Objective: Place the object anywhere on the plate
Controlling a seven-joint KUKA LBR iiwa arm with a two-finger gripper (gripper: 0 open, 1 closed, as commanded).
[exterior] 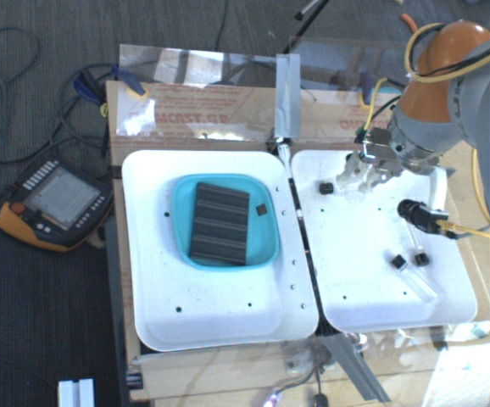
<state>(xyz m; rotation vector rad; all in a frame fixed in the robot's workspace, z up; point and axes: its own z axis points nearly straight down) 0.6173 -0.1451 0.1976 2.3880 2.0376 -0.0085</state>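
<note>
Camera view: we saw the gripper at upper right, whether spread or pinching we couldn't tell; a dark ridged block lay on the blue plate, left of centre.

We count two white bins, one blue plate, one dark ribbed block, three small black cubes.
</note>
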